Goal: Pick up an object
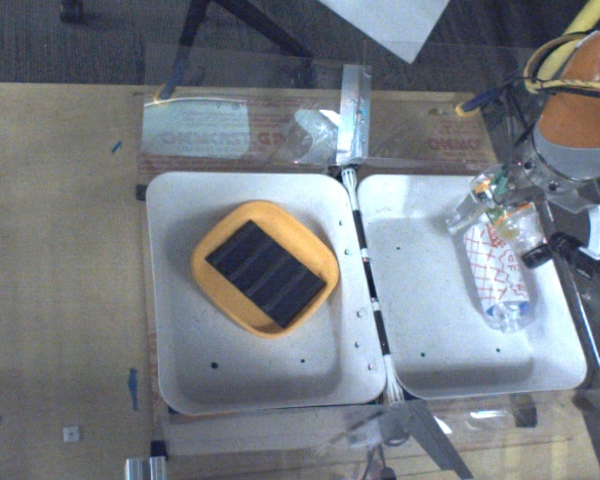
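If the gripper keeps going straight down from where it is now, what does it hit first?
Most likely the clear plastic bottle with the red-and-white label, lying in the right bin. The gripper points down over the bottle's upper end. Depth is hard to judge from this slanted view, so it might already touch.

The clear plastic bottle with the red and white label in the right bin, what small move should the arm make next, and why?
Probably a short descent onto the clear plastic bottle with the red and white label: the gripper sits at its upper end, but nothing shows the bottle gripped, and it lies flat in the right white bin.

Orange pad (265,268) fills left bin's (170,368) middle; right bin's (420,358) left half lies open
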Robot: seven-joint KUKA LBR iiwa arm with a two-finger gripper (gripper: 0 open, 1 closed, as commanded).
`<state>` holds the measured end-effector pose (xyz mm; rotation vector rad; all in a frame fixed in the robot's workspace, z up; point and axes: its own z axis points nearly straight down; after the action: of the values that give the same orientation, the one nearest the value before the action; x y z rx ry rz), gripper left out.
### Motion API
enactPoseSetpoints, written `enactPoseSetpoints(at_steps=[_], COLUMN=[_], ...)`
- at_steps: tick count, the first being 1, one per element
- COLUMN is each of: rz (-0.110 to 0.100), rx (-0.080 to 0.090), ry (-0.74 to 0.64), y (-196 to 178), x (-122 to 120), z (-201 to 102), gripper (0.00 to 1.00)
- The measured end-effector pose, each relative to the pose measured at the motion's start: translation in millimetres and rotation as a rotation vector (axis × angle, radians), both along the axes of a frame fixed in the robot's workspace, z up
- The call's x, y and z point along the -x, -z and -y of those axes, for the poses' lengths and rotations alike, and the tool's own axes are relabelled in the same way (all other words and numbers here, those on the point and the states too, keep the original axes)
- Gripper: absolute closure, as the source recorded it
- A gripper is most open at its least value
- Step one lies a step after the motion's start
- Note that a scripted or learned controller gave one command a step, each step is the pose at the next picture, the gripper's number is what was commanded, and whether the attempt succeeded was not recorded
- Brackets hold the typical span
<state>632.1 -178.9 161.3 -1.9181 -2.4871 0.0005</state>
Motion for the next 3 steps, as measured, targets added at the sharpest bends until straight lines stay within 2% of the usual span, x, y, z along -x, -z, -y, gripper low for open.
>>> enactPoseSetpoints(at_steps=[1,2,3], rz=[0.006,0.010,0.005], rx=[0.002,0.003,0.001], ry=[-0.192,-0.190,-0.048], y=[65.1,54.9,66.7], x=[4.3,3.6,12.5], z=[7.7,8.7,24.8], gripper=[0.00,1.00,1.00])
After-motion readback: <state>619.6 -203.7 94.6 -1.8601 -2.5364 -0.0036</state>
